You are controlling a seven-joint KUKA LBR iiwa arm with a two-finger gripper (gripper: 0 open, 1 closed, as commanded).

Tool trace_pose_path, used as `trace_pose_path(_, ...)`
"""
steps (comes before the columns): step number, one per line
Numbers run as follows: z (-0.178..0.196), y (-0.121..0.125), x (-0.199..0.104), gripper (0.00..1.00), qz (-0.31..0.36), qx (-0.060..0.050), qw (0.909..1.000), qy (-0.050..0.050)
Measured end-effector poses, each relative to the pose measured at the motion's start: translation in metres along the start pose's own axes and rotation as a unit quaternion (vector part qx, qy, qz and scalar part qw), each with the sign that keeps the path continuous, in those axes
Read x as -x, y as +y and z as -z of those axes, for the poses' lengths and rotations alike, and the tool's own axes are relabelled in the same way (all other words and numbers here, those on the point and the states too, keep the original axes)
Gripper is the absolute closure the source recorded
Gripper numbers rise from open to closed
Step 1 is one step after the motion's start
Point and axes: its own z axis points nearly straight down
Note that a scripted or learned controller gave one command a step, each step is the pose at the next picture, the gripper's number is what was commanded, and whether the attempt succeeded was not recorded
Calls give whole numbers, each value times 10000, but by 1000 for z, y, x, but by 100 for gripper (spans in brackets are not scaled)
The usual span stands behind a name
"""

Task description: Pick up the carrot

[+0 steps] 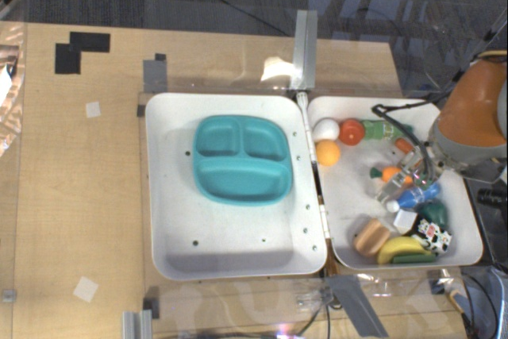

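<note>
- My pincer (403, 177) hovers at the small orange carrot (390, 172) in the right white bin (346, 248) — I cannot tell its state.
- The blue bottle (418, 194) crowds close — I might snag it.

Even bright overhead light, soft shadows in bins (159, 250), slightly soft focus

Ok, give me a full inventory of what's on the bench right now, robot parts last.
left bin: 1, white, bench left
tray: 1, teal, sectioned, in left bin
right bin: 1, white, bench right
ball: 1, white, right bin, far left
tomato: 1, red, beside ball
orange: 1, orange, below ball
carrot: 1, orange, mid right bin, by end effector
banana: 1, yellow, near edge
bread roll: 1, tan, left of banana
arm: 1, grey and orange, right
end effector: 1, over right bin
</note>
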Motion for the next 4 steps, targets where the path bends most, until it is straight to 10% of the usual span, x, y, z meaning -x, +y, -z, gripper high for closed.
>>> trace_pose_path(1,-2,67,21,0,-1142,-79,9934,74)
trace_pose_path(2,-1,20,1,0,-1096,-14,9940,19)
trace_pose_path(3,-1,-2,-5,0,-2994,-10,9541,22)
trace_pose_path(4,12,1,-3,100,-2957,32,9553,-15)
